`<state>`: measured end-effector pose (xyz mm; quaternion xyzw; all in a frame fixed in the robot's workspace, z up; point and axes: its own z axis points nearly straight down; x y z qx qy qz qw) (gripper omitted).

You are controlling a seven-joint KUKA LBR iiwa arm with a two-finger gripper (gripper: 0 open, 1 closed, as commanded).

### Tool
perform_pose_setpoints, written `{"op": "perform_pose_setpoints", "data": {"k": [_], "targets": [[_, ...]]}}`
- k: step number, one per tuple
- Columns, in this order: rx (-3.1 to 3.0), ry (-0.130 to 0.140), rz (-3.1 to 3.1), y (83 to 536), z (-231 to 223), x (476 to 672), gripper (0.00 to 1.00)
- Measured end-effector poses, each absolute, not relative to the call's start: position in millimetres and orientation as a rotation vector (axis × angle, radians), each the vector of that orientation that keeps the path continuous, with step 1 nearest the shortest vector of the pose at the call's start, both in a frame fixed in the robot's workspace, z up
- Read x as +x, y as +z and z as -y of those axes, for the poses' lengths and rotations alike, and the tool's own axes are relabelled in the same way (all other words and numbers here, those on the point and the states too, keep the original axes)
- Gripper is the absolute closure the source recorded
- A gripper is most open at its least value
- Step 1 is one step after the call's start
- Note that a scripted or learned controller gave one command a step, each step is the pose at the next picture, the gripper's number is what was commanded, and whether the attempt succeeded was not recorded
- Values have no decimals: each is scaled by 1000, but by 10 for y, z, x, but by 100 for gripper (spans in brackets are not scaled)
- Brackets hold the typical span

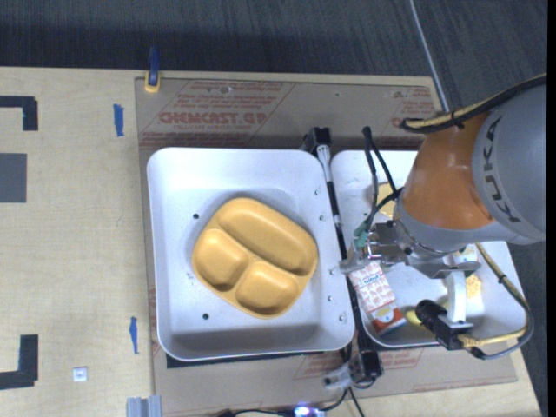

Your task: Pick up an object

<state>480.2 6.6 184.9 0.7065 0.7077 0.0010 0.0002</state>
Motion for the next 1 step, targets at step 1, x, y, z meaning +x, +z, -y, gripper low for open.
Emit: {"op": "perform_pose_setpoints", "data": {"k": [1], "targets": [[2219,4,-2222,2054,-563,4801,100]]}}
